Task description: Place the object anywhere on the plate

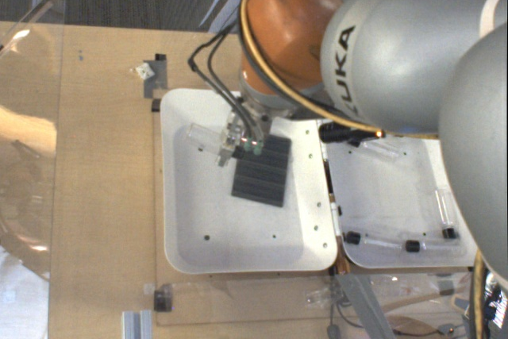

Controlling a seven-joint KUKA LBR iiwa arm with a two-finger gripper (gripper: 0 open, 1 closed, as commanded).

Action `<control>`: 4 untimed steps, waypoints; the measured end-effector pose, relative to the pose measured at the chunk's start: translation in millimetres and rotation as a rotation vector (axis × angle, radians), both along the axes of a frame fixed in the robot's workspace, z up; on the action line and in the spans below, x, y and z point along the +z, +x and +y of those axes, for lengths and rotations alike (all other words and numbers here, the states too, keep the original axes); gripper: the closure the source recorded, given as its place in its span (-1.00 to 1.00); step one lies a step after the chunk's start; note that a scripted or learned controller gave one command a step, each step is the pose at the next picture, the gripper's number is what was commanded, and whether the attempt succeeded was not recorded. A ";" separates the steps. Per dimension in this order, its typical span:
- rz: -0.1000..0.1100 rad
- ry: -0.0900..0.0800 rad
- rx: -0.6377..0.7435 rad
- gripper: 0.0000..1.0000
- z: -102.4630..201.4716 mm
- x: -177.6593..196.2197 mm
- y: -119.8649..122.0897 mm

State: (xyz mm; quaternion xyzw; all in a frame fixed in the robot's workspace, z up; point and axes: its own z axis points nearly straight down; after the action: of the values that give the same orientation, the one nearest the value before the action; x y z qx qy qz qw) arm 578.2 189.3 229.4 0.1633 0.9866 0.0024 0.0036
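Wooden bench; left bin holds dark ribbed block; arm overhead.

The KUKA arm comes in from the right and takes up most of the upper right, grey shell with the logo facing the camera. The orange band sits right above the wrist, with black and yellow cables looping around it. The gripper hangs below it, pointing down and left. Too small and blurry to make out more.
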 end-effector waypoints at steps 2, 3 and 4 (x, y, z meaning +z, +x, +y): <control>0.005 -0.009 0.485 1.00 30.6 -106.9 -59.5; -0.004 -0.003 0.439 1.00 -21.3 -46.9 -66.1; -0.002 -0.002 0.197 1.00 -44.4 -34.5 -1.3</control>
State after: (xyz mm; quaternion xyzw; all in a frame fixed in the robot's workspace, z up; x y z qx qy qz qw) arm 576.9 144.9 194.9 0.0655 0.9978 0.0018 0.0045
